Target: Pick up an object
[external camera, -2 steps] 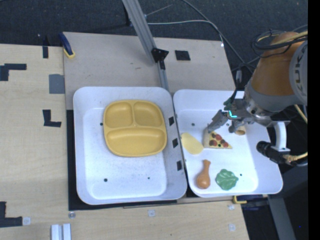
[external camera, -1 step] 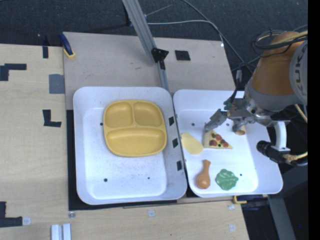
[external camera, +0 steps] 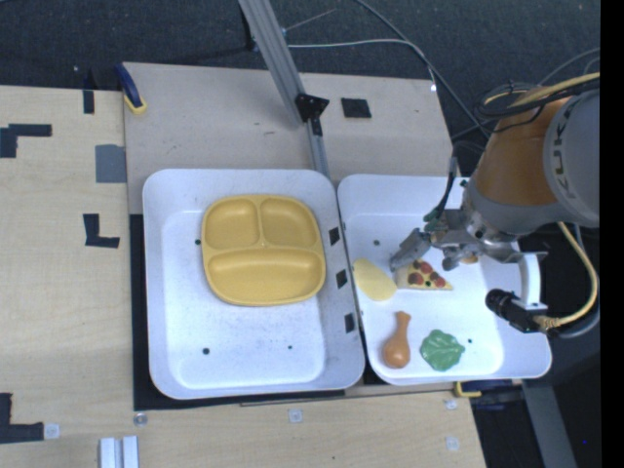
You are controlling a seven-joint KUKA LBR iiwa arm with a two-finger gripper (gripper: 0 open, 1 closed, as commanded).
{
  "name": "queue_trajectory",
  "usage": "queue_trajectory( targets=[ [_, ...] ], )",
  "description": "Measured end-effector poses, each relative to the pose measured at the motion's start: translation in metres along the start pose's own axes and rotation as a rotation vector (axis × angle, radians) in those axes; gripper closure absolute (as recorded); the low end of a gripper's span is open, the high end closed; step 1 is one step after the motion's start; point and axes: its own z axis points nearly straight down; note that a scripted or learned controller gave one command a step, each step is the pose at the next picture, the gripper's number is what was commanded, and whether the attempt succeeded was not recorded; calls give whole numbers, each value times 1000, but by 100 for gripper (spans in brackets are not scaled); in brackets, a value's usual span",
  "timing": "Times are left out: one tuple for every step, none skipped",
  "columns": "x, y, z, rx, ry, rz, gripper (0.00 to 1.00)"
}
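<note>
Directly beneath the gripper [external camera: 421, 252], fingers spread and empty, the pizza slice [external camera: 427, 279] lies in the right bin [external camera: 385, 195], long axis crosswise, tip toward the lemon [external camera: 373, 281].

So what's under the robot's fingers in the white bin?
A toy pizza slice lies on the floor of the right bin, just below the gripper. The arm covers the bin floor behind it, so anything there is hidden.
</note>
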Motion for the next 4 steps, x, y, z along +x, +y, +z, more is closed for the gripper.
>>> queue_trajectory(
  targets=[
    [6, 2, 63, 1, 1, -1, 0],
    [3, 4, 85, -11, -6, 2, 0],
    [1, 8, 68, -28, -12, 3, 100],
    [-4, 15, 23, -8, 0, -1, 100]
  ],
)
